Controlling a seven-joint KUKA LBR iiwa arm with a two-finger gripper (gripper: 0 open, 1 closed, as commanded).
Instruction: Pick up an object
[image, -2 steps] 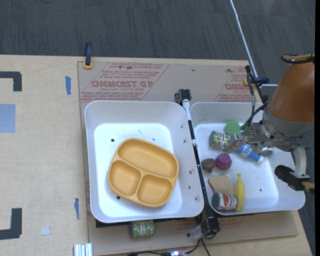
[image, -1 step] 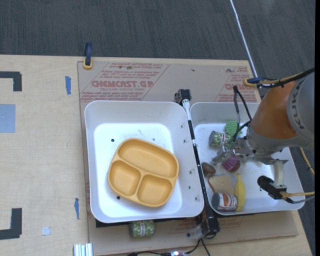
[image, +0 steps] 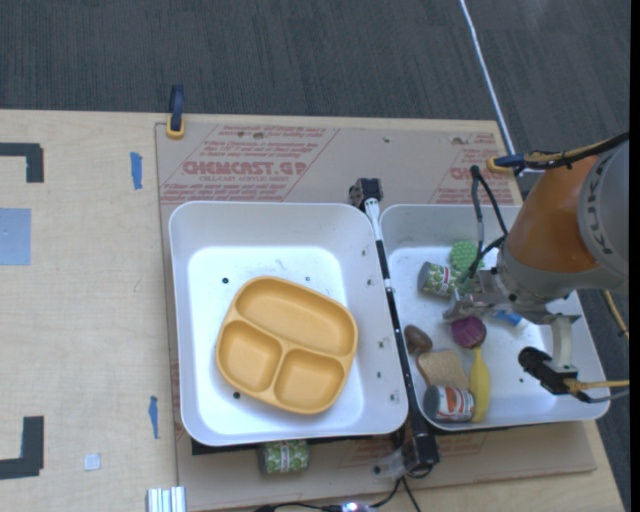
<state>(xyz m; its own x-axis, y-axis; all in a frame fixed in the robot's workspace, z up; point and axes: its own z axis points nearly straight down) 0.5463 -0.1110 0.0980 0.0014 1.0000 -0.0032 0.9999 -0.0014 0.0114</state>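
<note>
My gripper (image: 471, 302) is low in the right bin (image: 560, 408), reaching in from the right under the orange-banded arm. It hangs just above a purple round object (image: 467, 332) and right beside a small green-labelled can (image: 435, 278) lying on its side. A green bumpy object (image: 463, 255) sits behind it. Nearer the front lie a brown lump (image: 418, 339), a slice of bread (image: 443, 367), a yellow banana (image: 481, 385) and a tin with a red and white label (image: 452, 403). A small blue piece (image: 506, 319) shows under the wrist.
The left bin (image: 190, 300) holds a yellow divided plate (image: 287, 344). A green can (image: 285, 457) lies outside the bins at the bench's front edge. A black rail (image: 390, 300) runs between the two bins.
</note>
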